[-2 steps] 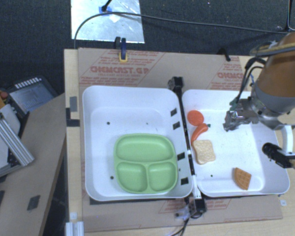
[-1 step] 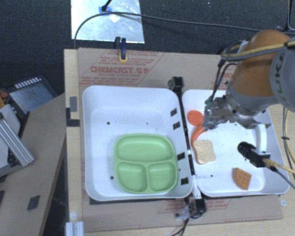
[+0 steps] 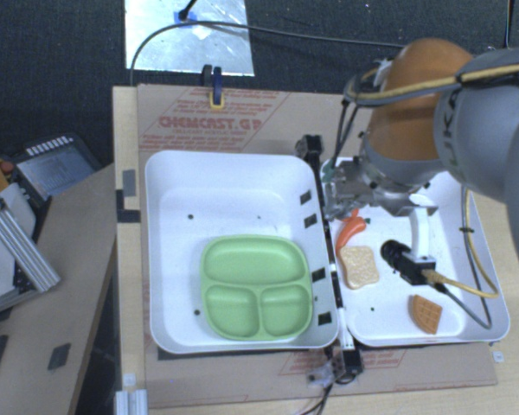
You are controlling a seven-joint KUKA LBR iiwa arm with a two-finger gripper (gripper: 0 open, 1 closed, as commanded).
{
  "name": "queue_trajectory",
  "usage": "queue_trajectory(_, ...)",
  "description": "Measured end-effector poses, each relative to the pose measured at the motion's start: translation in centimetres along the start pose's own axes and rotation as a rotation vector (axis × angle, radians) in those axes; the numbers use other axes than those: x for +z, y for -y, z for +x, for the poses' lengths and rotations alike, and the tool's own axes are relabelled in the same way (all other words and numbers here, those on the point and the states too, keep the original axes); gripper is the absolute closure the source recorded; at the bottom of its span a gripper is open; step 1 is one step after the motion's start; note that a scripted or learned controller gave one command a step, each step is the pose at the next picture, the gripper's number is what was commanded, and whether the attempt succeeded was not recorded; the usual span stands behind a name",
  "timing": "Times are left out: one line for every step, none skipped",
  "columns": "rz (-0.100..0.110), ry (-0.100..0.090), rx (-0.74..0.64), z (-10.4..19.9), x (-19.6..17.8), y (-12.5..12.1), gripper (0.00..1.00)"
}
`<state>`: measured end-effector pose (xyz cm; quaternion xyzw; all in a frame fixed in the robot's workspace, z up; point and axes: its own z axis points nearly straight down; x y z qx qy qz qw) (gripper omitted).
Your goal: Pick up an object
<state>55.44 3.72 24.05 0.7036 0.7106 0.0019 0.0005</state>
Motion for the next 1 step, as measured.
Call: queue_trajectory(0.001,0.001,0.003,5.71,0.85,-0.16,1.00)
